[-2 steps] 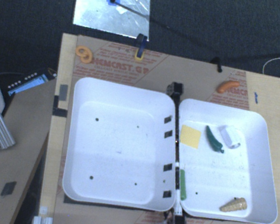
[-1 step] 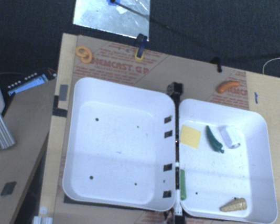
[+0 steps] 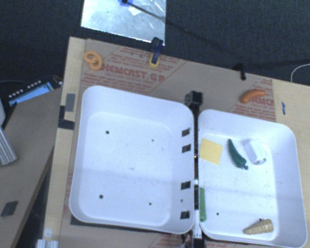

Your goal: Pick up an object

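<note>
In the right bin [image 3: 249,192]: yellow square [image 3: 210,151], dark green piece [image 3: 236,154], hard-to-read white object [image 3: 254,151], green stick [image 3: 202,204], tan cone [image 3: 259,227].

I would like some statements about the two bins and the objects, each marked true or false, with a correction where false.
1. The yellow square lies in the right bin. True.
2. The dark green pepper lies in the left bin. False: it lies in the right bin, beside the yellow square.
3. The orange sausage lies on the board outside both bins. True.
4. The cone is at the right bin's far edge. False: near front corner.
</note>
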You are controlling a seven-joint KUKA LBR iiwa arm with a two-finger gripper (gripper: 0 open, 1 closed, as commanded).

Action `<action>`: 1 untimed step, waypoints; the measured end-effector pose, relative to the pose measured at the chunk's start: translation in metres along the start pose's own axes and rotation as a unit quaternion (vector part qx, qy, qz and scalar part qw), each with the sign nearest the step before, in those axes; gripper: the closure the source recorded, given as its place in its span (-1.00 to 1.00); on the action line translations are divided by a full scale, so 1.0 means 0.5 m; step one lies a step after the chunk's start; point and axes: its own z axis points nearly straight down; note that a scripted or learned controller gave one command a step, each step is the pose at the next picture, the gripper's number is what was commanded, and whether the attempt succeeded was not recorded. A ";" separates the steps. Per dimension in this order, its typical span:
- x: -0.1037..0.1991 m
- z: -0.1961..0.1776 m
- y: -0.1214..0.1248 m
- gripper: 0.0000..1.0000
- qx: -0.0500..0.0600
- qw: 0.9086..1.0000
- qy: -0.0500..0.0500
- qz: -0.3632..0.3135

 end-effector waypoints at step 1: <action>0.000 0.000 0.000 1.00 0.000 1.000 0.000 0.000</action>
